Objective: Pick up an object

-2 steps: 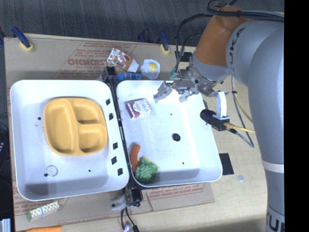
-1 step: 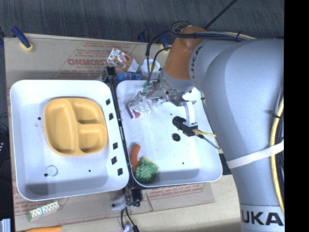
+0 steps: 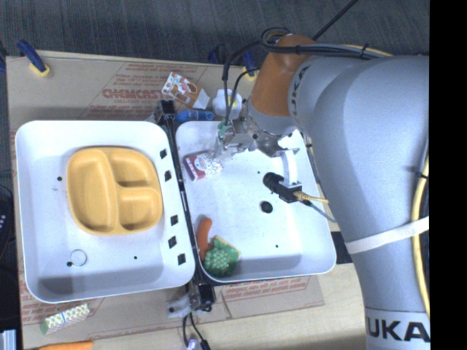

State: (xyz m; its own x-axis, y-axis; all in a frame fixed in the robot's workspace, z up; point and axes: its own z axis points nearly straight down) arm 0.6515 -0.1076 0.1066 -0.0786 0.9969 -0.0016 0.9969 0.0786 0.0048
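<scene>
step: approach for grasp | tool (image 3: 230,138): over upper-left corner of right bin (image 3: 295,265), open or closed cannot tell | red-silver packet (image 3: 202,165): just beside tool | advice: centre over packet before closing

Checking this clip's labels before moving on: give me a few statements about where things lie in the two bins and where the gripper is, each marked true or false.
1. The yellow divided tray lies in the left-hand bin. True.
2. The carrot lies in that same bin. False: it lies in the right-hand bin, beside the green toy.
3. The gripper is over the right-hand bin's far end, close to the crumpled packet. True.
4. The gripper holds the carrot. False: the carrot lies on the bin floor at the near end, well apart from the gripper.
</scene>
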